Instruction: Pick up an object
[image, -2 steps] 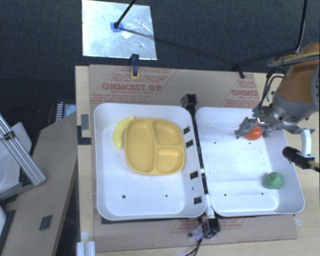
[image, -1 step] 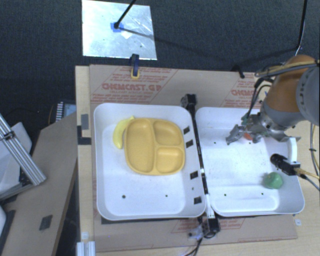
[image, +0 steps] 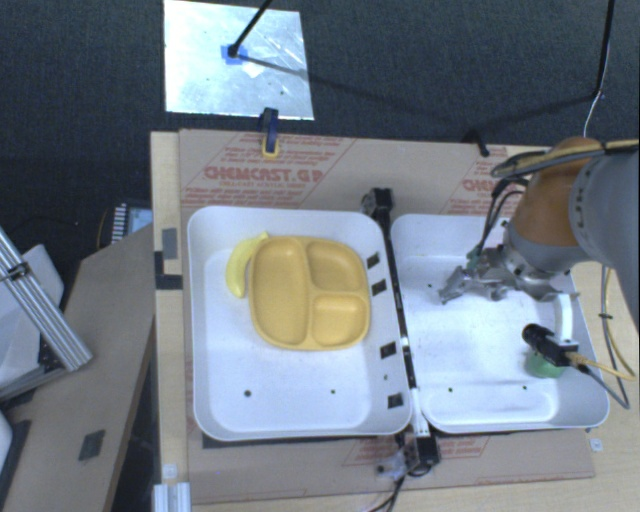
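My gripper (image: 468, 286) hangs low over the right bin (image: 480, 400), in its upper middle part, with nothing visibly held. A small green object (image: 543, 368) lies near that bin's right wall, partly hidden under the robot's own hardware, to the right of and below the gripper. In the left bin (image: 215, 390) a yellow divided plate (image: 305, 292) lies flat. A yellow banana (image: 238, 266) curves along the plate's left edge, partly tucked under it.
A black divider strip (image: 392, 300) runs between the two bins. The bins rest on a cardboard sheet (image: 300, 170). A shiny metal sheet (image: 238, 60) lies on the dark floor beyond the bench. The grey arm (image: 590, 210) enters from the right.
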